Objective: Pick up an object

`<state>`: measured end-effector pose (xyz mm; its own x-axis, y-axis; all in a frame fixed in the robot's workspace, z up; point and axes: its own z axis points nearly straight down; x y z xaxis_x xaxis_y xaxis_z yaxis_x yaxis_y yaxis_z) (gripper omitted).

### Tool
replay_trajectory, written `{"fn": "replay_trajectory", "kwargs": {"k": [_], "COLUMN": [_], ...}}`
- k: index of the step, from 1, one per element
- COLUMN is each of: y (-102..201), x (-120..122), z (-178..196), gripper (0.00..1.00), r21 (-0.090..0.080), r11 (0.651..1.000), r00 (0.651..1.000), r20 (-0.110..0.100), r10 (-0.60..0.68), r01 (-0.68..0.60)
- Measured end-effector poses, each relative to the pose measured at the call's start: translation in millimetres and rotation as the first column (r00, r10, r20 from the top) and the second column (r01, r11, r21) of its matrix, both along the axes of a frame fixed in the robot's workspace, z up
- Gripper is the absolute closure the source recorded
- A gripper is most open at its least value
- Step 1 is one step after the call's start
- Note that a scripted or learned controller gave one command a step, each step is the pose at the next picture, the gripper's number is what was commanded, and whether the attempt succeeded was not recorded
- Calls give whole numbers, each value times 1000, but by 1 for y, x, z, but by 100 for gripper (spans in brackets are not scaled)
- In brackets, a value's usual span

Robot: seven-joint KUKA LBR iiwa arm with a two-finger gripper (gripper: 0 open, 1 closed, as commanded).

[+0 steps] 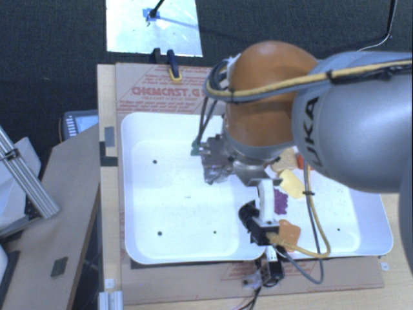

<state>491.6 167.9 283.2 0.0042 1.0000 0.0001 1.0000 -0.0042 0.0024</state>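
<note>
My gripper (211,168) hangs low over the right part of the left white bin (161,192), near the wall shared with the right bin (364,228). The big orange and grey wrist covers most of it from above. In the right bin lie a yellow piece (292,185), a purple piece (281,201) just below it, and an orange piece (288,232) near the front wall. All three sit to the right of the gripper and apart from it. The arm hides much of the right bin.
Both bins rest on a cardboard sheet (161,90) with red print. A yellow-tipped clamp (173,66) grips its far edge. A shiny panel (151,18) lies behind, and an aluminium rail (26,179) stands at the left.
</note>
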Motion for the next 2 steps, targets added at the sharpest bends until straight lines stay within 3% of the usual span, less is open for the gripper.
{"fn": "replay_trajectory", "kwargs": {"k": [1, 2], "y": [-18, 69], "x": [56, -7], "z": [-159, -54], "gripper": [100, 100], "r21": [-3, 7], "r11": [1000, 1000], "r00": [1000, 1000], "r20": [-6, 3], "r10": [2, 18], "r01": [-2, -18]}}
